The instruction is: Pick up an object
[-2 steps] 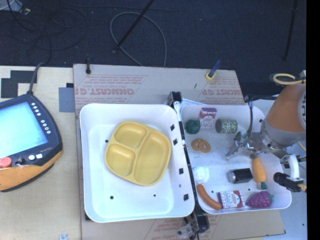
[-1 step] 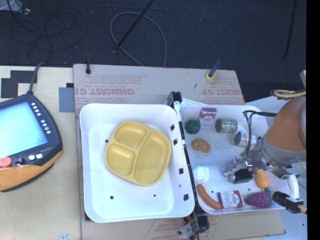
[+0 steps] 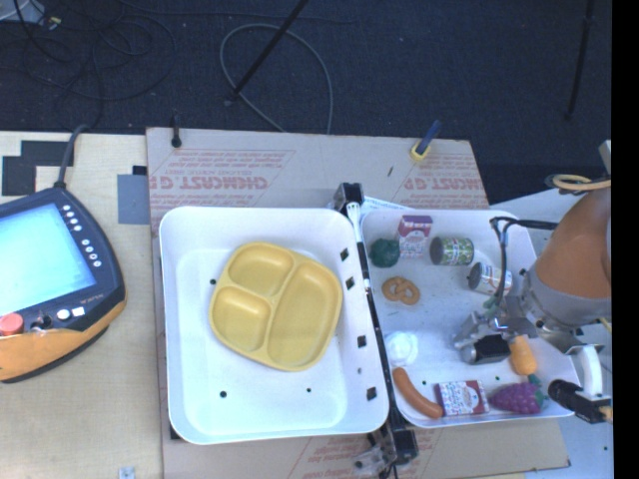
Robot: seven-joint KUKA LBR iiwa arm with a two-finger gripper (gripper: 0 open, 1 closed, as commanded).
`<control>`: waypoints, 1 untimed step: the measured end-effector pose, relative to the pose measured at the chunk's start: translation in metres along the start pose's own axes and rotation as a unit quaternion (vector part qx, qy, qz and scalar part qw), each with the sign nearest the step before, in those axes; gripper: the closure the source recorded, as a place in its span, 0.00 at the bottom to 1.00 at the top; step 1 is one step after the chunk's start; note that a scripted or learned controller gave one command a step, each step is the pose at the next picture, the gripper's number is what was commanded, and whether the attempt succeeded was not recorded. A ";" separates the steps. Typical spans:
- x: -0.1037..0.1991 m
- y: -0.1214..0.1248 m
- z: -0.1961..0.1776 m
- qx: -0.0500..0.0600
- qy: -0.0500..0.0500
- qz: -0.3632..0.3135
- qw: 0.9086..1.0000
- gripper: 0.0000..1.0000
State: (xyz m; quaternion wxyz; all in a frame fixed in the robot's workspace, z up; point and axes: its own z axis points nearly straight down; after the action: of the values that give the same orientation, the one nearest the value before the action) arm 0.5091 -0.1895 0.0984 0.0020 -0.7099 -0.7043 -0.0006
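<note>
Currently: pincer [image 3: 483,335] low in right bin [image 3: 439,292], finger state cannot be told. Nearby: carrot [image 3: 522,355], grapes [image 3: 518,398], sausage [image 3: 416,393], pretzel [image 3: 400,289], can [image 3: 452,250], carton [image 3: 414,235]. Left bin [image 3: 190,317]: yellow tray [image 3: 276,304].

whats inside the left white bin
The left white bin holds one yellow divided tray, its three compartments bare. A few dark specks dot the bin floor. What lies beneath the tray is covered.
</note>
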 end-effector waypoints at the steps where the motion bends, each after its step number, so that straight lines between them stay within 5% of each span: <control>1: 0.047 0.036 0.010 -0.002 -0.001 -0.005 1.000 1.00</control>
State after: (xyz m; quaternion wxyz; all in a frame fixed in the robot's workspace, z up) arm 0.5455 -0.1424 0.0886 -0.0001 -0.7066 -0.7076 -0.0008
